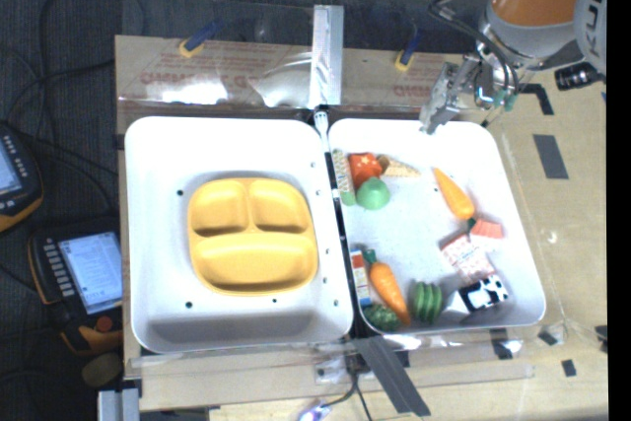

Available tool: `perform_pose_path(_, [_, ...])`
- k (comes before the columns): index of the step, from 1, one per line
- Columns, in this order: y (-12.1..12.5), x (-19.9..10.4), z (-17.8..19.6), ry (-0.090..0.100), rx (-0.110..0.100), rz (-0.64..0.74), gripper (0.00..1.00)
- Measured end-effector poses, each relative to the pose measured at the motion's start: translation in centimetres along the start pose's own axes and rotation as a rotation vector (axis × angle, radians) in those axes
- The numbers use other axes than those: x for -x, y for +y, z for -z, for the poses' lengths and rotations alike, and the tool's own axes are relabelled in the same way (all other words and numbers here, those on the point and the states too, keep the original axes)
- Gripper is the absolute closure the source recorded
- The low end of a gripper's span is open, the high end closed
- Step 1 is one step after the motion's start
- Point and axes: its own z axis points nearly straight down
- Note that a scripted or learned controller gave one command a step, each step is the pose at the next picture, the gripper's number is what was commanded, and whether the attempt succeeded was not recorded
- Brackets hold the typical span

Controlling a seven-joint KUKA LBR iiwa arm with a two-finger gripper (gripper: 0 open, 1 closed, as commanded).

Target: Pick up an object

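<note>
**benchwatcher:** So your gripper (pixel 437 116) is sitting up over the back rim of the right bin (pixel 513 202), just above the far edge, with nothing between its fingers. I honestly can't tell you if they're spread or pressed together; it's too small and slanted from that overhead camera.

**op_kuka:** And the stuff to grab?

**benchwatcher:** All in your right bin. There's a green ball (pixel 374 195) touching a red tomato-looking thing (pixel 364 166) near the divider at the back, and an orange carrot-shaped piece (pixel 454 193) near the middle right. At the front you've got a second carrot (pixel 385 284), a dark green striped veggie (pixel 427 300) just beside it, a black-and-white block (pixel 484 293) in the front right corner, and a couple of small red-and-white packets (pixel 466 253) above that. All well apart from the gripper.

**op_kuka:** Left bin?

**benchwatcher:** Your left bin (pixel 148 212) holds a yellow divided tray (pixel 252 237), lying flat in the middle.
</note>
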Motion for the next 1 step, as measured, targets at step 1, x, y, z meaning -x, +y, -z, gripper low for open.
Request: perform_pose_path(1, [0.01,0.12,1.00,-0.005,0.000,0.000,1.00])
